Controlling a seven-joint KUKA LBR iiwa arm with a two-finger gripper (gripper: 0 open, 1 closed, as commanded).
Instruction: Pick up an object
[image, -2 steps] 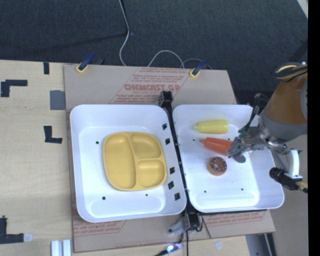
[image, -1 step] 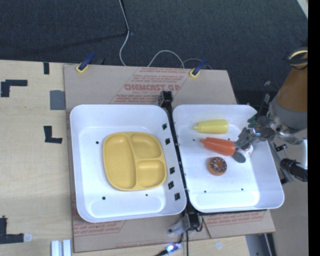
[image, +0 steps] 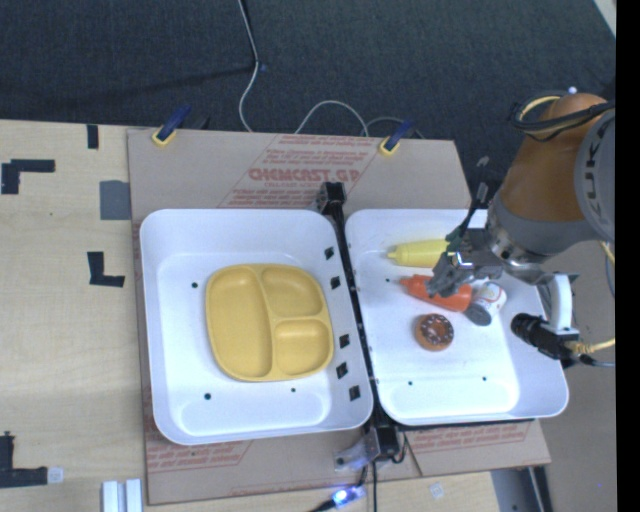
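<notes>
Gripper (image: 449, 281) down over toy carrot (image: 432, 291) in right bin (image: 540, 395); finger state unclear. Nothing lifted yet.

Claw (image: 447, 279) over carrot (image: 432, 291), corn (image: 418, 253) behind, donut (image: 434, 331) near, yellow tray (image: 268, 321) left bin.

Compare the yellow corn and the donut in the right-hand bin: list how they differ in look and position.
The corn is long and yellow, lying on its side; the donut is round, brown and speckled, lying flat. The corn sits toward the far side of the right bin, the donut nearer the front. The gripper hangs just beside the corn, over an orange carrot-like toy, while the donut lies apart from it. Both are toy foods on the same white bin floor.
</notes>
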